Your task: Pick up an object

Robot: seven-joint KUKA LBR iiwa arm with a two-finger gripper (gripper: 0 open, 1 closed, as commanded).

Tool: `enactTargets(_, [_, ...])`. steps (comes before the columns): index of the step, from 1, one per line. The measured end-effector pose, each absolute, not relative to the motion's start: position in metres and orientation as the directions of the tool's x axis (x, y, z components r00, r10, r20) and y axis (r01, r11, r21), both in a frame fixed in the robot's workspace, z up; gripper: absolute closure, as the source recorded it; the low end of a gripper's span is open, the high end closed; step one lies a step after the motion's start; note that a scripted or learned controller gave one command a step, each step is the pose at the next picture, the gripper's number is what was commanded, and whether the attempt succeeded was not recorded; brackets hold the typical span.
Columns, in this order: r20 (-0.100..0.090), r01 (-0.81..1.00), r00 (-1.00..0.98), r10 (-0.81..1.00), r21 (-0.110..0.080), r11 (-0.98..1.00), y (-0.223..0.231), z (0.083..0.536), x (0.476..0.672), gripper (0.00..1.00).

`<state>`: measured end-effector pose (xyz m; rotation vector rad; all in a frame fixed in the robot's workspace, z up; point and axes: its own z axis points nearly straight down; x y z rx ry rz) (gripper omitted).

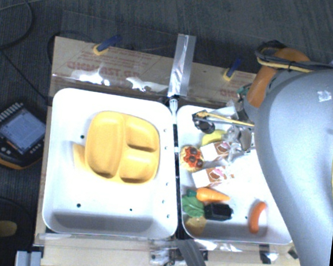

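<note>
- Looming over the right side of the view, the grey arm (299, 165) is what sits closest to the lens, its bulk covering the far right of the right bin (236, 230).
- Its gripper (239, 136) seems to be down among the toys at the back of that bin; whether it is spread or pinched I cannot tell, since the metal parts there blur together.
- Candidates for picking all lie in the right bin: a carrot (212, 195) in the middle, a black block (217, 211) just below it, a green leafy piece (192, 204) beside that, an orange sausage (256, 216) apart to the right, and a yellow banana (212, 138) near the gripper.
- These look like small plastic play food, so I'd judge them light, stiff and rather slick; a rounded one could squirt out of a pinch.
- Best hold on the sausage or carrot, I'd say, is across the narrow middle, fingers square to its length.
- Over in the left bin (59, 164) lies a yellow divided tray (122, 146), broad and shallow; it looks awkward for two fingers except at its rim.
</note>
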<state>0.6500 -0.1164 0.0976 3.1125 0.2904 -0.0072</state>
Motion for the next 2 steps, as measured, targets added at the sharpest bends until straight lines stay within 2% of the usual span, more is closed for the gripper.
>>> enactTargets(1, [0.019,0.197,0.98,0.198,0.019,-0.98,-0.104,0.098,0.634,1.0])
enactTargets(2, [-0.026,0.195,0.98,0.195,-0.012,-0.981,-0.11,0.099,0.656,1.0])
